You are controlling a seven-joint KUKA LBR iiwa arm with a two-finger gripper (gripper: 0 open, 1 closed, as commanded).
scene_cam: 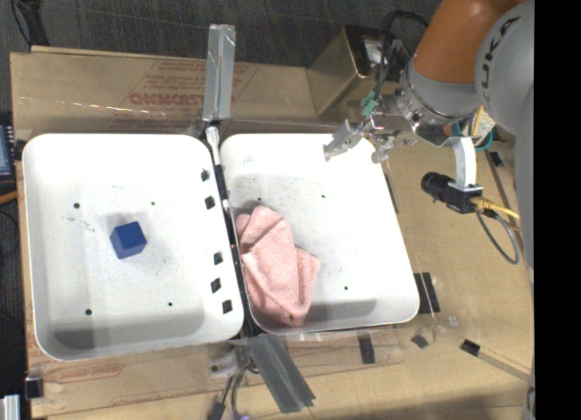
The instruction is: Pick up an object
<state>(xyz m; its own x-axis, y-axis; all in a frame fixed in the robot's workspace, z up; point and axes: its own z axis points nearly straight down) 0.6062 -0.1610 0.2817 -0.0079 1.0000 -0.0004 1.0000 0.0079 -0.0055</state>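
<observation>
1. The right bin (pixel 363 228) serves as the landmark; it is a shallow white tray with dark specks across its floor, and it touches the left bin (pixel 54 228) along a shared edge lined with small black clips.
2. A pink cloth (pixel 277 264) lies crumpled inside the right bin, against that bin's left wall and reaching down toward its near edge; it sits well apart from the gripper.
3. A blue cube (pixel 128 239) rests on the floor of the left bin, beyond the right bin's left wall, toward the middle of its own tray.
4. The gripper (pixel 360 144) hangs over the far edge of the right bin, near that bin's far right corner; its two pale fingers are spread apart with nothing between them, so the pincer is released.
5. The arm (pixel 472 37), grey with an orange band, stands past the right bin's far right corner; cables run around its wrist.
6. A brown cardboard sheet (pixel 109 83) lies flat beyond the far edge of the bins; a grey bar (pixel 219 73) stands upright just past the right bin's far left corner.
</observation>
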